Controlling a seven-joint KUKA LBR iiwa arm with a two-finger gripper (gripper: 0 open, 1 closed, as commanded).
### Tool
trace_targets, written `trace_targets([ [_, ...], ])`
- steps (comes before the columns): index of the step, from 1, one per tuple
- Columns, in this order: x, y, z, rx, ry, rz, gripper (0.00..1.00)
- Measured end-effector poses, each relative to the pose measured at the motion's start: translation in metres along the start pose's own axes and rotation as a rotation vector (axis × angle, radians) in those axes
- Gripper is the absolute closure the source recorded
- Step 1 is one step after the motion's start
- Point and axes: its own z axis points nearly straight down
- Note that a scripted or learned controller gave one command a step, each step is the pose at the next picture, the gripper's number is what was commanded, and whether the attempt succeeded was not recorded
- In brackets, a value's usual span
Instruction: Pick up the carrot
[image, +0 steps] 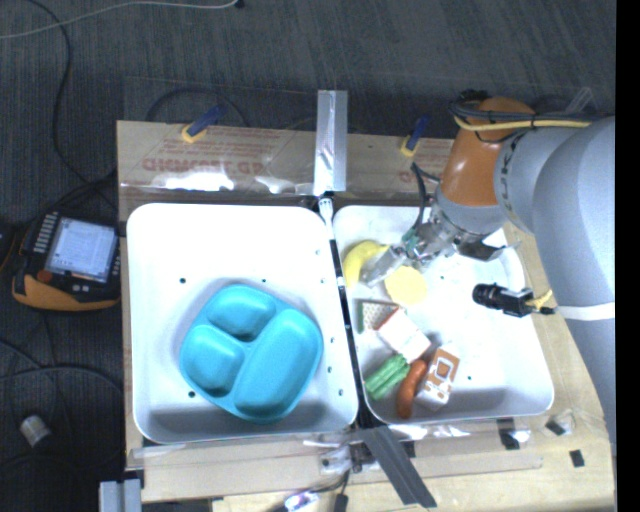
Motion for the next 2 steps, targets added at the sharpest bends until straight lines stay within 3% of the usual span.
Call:
trace_targets([
  [2,-0.0003,0.0,0.0005,-0.001,-0.001,-0.001,0.0],
])
